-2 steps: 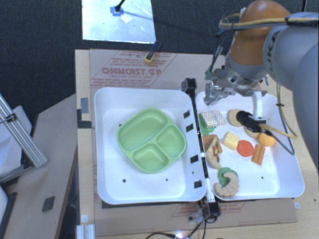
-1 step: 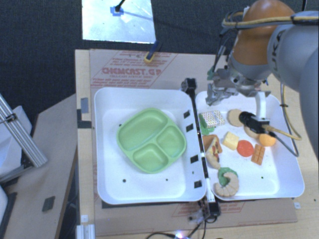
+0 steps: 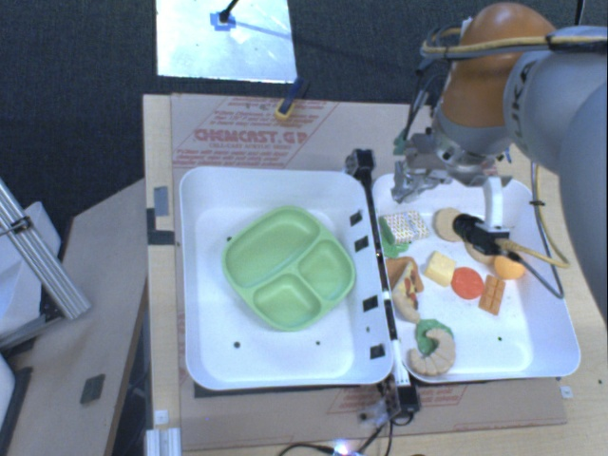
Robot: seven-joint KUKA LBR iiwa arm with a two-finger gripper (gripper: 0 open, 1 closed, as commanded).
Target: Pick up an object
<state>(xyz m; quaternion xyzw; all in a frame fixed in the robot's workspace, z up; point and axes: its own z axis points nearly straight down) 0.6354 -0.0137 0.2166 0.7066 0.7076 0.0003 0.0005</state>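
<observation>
Overhead, jaws point(image 3: 407, 183) at right bin point(image 3: 546, 345) back-left edge; jaws' state unclear; front-right floor open.

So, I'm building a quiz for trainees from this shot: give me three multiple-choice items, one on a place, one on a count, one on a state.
1. Where does the green tray lie?
A left bin
B right bin
C on the cardboard

2. How many compartments has the tray?
A two
B three
C five

3. How does the gripper stand?
A above the right bin, near its back left corner
B resting on the tray
C outside both bins

A: it sits in the left bin.
B: three hollows show.
A: it hangs over that corner.
</observation>
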